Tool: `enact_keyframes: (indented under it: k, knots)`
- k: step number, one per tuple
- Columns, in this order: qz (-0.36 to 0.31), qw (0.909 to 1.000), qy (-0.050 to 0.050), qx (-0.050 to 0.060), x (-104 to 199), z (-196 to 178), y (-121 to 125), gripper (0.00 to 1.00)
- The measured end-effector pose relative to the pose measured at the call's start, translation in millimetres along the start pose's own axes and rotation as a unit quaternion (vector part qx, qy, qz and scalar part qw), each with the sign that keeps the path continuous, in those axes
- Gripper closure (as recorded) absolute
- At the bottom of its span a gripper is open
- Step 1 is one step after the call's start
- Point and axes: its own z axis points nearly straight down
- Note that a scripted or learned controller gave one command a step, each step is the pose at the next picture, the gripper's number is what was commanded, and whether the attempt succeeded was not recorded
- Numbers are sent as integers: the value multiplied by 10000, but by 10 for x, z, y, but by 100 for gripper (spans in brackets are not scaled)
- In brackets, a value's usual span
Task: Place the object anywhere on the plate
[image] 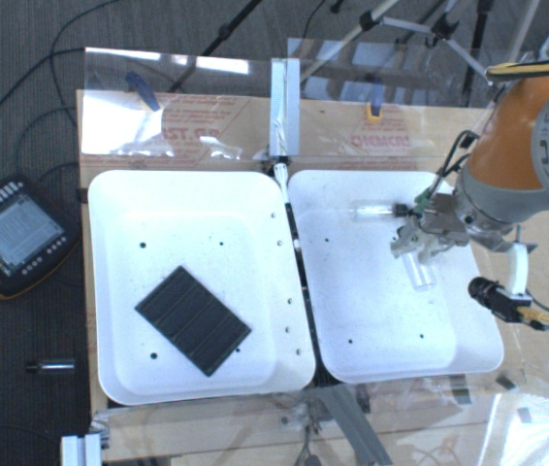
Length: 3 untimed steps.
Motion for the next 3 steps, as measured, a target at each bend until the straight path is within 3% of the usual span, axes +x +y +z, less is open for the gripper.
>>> enact_keyframes:
  k: [1,2,3]
  knots:
    - [-464,9989,6,-3,563,126,775,100]
    - [-714,9974,8,-15,1275,-267,1068,100]
    - [-637,9980,8,4,2267,164,974,100]
